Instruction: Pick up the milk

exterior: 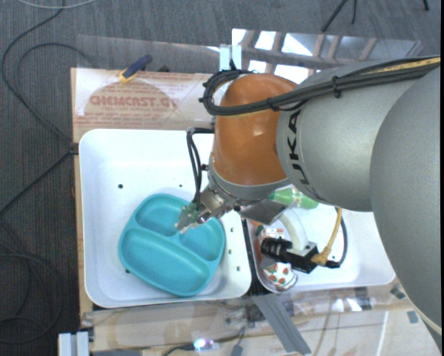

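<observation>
Pincer (186, 222) hovers over blue divided plate (171, 245) in left bin (103, 169).

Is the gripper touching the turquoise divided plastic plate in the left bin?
Cannot tell. In the camera view the gripper overlaps the turquoise divided plastic plate near its upper rim, but the slanted overhead angle shows neither contact nor a gap.

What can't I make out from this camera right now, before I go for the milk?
- Milk: cannot be picked out; the arm covers most of the right bin.
- Green thing in that bin: only a sliver past the arm, unidentifiable.
- Gripper over the blue divided plate: too small and blurred to tell open or shut.
- Cup with a red pattern: partly behind black hardware.
</observation>
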Tool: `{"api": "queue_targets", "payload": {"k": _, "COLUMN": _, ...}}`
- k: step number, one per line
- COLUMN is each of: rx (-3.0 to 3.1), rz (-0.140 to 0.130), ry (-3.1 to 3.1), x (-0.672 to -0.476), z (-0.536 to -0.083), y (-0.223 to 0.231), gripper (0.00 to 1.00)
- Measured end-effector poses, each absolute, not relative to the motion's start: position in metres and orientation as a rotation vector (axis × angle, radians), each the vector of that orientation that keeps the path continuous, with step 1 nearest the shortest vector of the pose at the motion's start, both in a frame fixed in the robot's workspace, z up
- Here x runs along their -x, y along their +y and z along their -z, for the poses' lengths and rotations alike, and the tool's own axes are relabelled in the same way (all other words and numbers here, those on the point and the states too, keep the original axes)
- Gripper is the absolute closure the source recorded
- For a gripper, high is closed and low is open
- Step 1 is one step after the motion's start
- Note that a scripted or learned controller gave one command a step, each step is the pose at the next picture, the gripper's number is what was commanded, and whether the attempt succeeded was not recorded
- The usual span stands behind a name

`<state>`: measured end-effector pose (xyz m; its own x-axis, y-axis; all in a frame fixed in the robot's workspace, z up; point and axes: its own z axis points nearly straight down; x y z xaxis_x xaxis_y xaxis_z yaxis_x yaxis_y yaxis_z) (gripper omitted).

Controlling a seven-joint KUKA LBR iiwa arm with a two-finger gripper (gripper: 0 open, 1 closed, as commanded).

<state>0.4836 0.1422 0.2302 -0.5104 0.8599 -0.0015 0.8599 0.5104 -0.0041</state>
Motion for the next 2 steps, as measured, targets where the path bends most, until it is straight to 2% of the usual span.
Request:
{"api": "queue_targets", "payload": {"k": 1, "rx": 1.011, "rz": -0.004, "ry": -2.973, "x": -0.4989, "z": -0.1977, "y": 0.2086, "gripper": 1.00}}
{"api": "queue_targets", "payload": {"k": 2, "rx": 1.008, "rz": -0.004, "ry": -2.971, "x": -0.4985, "z": -0.2059, "y": 0.2097, "gripper": 1.00}}
